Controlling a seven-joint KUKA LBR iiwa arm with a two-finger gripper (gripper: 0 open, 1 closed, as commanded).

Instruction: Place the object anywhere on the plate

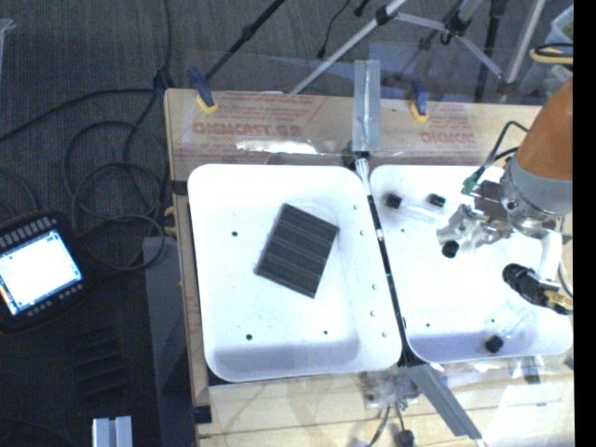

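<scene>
In left bin [214,250]: dark ribbed plate [298,250] (rectangular, tilted).

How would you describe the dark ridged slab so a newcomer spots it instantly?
Start at the two white bins side by side on the bench and take the left bin, the one away from the arm. Near its middle lies a dark grey ridged rectangular slab, turned at a slant to the bin's walls. It is the one big dark flat thing there; the right bin holds small clear pieces with black ends.
</scene>
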